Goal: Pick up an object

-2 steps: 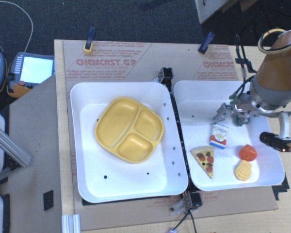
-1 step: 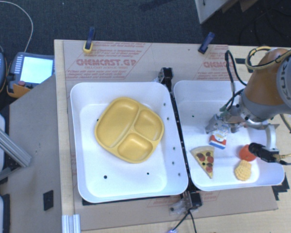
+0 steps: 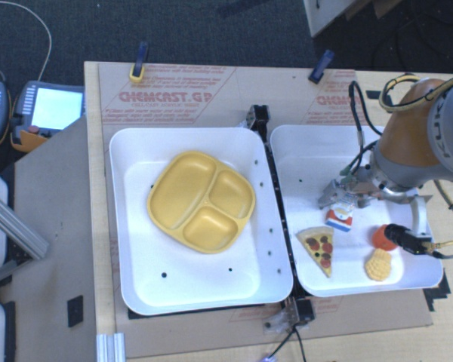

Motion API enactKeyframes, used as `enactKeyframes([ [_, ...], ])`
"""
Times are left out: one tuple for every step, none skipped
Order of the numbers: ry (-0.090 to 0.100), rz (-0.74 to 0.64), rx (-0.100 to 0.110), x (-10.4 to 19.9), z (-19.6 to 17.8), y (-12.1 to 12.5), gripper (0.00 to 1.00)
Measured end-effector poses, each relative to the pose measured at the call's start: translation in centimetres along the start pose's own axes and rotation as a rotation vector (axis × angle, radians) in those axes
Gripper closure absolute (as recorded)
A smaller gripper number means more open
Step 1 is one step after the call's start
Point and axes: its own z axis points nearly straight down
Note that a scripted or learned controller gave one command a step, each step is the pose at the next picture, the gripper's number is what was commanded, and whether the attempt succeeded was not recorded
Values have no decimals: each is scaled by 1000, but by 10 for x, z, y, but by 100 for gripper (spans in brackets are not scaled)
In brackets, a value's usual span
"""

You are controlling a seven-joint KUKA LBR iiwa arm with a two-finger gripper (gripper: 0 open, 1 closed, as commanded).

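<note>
- Two shallow white plastic bins sit side by side on the worktop (image 3: 106, 292); the left bin (image 3: 136, 277) carries a yellow three-compartment plastic plate (image 3: 202, 200), the widest item in view, judged rigid, light and smooth, best taken by its raised rim, though it lies well apart from the arm.
- In the right bin (image 3: 306, 153), a flat toy pizza slice with red toppings (image 3: 318, 250) lies near the front wall; it is judged thin and stiff, and hard to pinch unless taken across its edges.
- A pale yellow bumpy toy food piece (image 3: 378, 265) lies at the front right, judged light and grippy across its narrow width.
- A small red rounded toy (image 3: 383, 237) sits just behind it, judged smooth and liable to roll away.
- A small white, red and blue block-like toy (image 3: 338, 219) lies directly under the end effector (image 3: 346, 196), judged the likeliest target: light, stiff, to be pinched across its short sides.
- Whether the end effector is spread or pressed together cannot be told; nothing is seen held.
</note>
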Motion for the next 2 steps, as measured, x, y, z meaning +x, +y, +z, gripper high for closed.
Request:
enactKeyframes([
  [-1, 0, -3, 0, -11, 1, 100],
  [-4, -2, -11, 6, -65, 11, 100],
])
